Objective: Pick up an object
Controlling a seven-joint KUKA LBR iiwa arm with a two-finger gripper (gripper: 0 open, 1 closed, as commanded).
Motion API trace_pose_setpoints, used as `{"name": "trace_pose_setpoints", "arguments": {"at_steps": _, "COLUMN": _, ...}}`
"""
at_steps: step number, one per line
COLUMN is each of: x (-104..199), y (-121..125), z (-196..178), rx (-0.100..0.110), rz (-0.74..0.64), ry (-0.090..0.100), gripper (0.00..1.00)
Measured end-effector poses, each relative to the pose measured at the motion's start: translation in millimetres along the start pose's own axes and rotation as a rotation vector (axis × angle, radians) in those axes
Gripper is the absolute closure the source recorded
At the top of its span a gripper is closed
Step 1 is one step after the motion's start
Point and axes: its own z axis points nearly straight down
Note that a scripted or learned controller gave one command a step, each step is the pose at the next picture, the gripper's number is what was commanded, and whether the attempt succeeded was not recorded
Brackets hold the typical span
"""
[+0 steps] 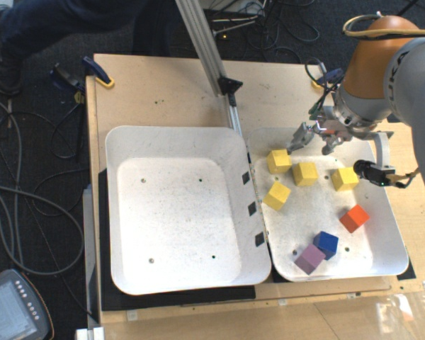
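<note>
The right bin (382, 257) holds several small blocks: yellow ones at the upper left (279, 161), the middle (304, 173), the right (344, 178) and lower left (277, 195), an orange-red block (353, 218), a blue block (326, 244) and a purple block (310, 258). My gripper (313, 139) hangs over the bin's far edge, just above and between the upper yellow blocks. Its two fingers are spread apart, open, with nothing between them.
The left bin (120, 190) lies beside the right one. A slanted metal camera post (205, 48) crosses above the bins' shared edge. Clamps sit at the bench's far corners (92, 73). Cables lie on the floor around the bench.
</note>
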Motion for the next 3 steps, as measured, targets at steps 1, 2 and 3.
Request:
{"name": "trace_pose_setpoints", "arguments": {"at_steps": 1, "x": -1.4, "y": 4.2, "z": 41.0, "rx": -0.019, "rz": -0.003, "ry": -0.003, "gripper": 0.00}}
{"name": "trace_pose_setpoints", "arguments": {"at_steps": 2, "x": -1.4, "y": 5.5, "z": 30.2, "rx": -0.024, "rz": -0.001, "ry": -0.003, "gripper": 1.00}}
{"name": "trace_pose_setpoints", "arguments": {"at_steps": 3, "x": -4.3, "y": 13.9, "z": -16.7, "rx": -0.013, "rz": -0.002, "ry": -0.003, "gripper": 1.00}}
